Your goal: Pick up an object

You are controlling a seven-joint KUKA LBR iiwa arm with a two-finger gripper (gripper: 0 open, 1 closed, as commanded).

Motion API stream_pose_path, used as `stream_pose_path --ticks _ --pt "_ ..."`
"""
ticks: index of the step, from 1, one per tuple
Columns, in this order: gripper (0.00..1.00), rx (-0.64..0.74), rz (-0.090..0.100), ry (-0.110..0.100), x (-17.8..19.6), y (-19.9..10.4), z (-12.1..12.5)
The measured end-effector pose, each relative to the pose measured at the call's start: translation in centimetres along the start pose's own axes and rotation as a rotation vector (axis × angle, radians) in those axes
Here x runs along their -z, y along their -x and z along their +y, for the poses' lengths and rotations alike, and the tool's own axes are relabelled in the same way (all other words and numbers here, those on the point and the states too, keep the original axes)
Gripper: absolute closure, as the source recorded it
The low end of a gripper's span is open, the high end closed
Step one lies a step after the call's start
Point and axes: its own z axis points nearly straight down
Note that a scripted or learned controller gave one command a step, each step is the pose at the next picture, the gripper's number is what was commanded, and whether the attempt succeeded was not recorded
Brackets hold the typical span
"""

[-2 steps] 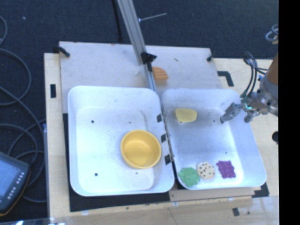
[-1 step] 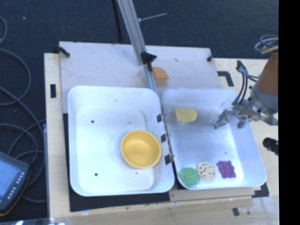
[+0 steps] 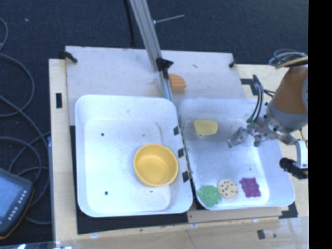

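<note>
The right bin (image 3: pixel 270 185) holds a pale yellow piece (image 3: pixel 205 127) near its back left, and along its front a green round piece (image 3: pixel 209 195), a speckled cookie-like disc (image 3: pixel 227 189) and a purple piece (image 3: pixel 250 187). A yellow bowl (image 3: pixel 155 164) sits in the left bin (image 3: pixel 104 139). My gripper (image 3: pixel 241 137) hangs over the middle right of the right bin, to the right of the pale yellow piece, with nothing seen between its fingers.
An orange object (image 3: pixel 176 82) lies on the bench behind the bins. A slanted metal post (image 3: pixel 148 30) rises from the divide between the bins. Cables run along the bench's right side by the arm.
</note>
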Motion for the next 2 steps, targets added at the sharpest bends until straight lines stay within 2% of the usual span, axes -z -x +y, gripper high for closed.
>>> stream_pose_path --ticks 1,2 --pt "0.00 -0.003 -0.001 0.002 -3.6 0.1 0.0" --pt "1.00 -0.004 -0.003 0.009 -2.3 0.2 0.1"
